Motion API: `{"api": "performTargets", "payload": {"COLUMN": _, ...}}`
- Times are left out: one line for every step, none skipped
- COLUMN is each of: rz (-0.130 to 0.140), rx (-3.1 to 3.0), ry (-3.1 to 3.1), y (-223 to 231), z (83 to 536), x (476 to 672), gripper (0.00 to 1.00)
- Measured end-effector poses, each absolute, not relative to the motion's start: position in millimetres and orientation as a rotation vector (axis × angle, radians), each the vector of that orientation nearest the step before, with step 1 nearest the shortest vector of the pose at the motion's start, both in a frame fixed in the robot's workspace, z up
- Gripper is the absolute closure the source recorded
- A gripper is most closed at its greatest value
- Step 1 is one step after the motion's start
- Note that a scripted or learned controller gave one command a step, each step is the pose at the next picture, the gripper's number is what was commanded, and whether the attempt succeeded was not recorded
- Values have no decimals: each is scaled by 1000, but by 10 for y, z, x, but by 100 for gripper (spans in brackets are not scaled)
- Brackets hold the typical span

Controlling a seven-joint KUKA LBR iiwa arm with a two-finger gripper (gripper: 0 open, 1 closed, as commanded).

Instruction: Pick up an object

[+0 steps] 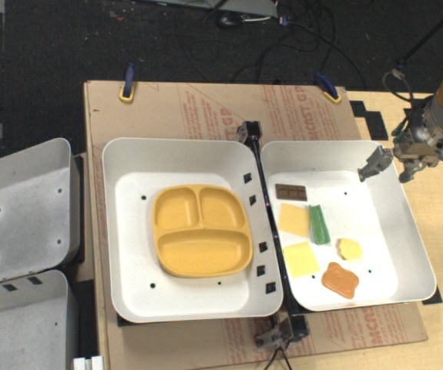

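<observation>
Currently the gripper (391, 166) hangs at the upper right of the frame, over the far right rim of the right bin (414, 230), fingers spread wide with nothing between them. Lower in that bin lie a brown bar (290, 192), two yellow squares (293, 220), a green piece (318, 225) and an orange piece (340, 280). A yellow divided tray (203, 230) sits in the left bin (121, 206).
</observation>
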State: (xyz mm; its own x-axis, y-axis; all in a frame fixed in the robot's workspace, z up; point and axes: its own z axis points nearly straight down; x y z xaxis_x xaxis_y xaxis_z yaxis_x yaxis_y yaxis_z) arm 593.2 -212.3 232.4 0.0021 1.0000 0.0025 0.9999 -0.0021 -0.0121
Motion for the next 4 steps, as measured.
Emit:
{"api": "performTargets", "payload": {"rz": 0, "rx": -2220, "ry": -2223, "y": -2116, "z": 2398, "x": 5960, "gripper": 0}}
{"api": "performTargets", "payload": {"rz": 4, "rx": -2218, "ry": -2218, "y": -2055, "z": 1784, "x": 5905, "gripper": 0}}
{"api": "performTargets", "payload": {"rz": 5, "rx": -2220, "ry": -2216, "y": -2135, "z": 1219, "x": 5842, "gripper": 0}}
{"api": "performTargets", "payload": {"rz": 1, "rx": -2222, "ry": -2220, "y": -2128, "z": 909, "x": 5842, "gripper": 0}}
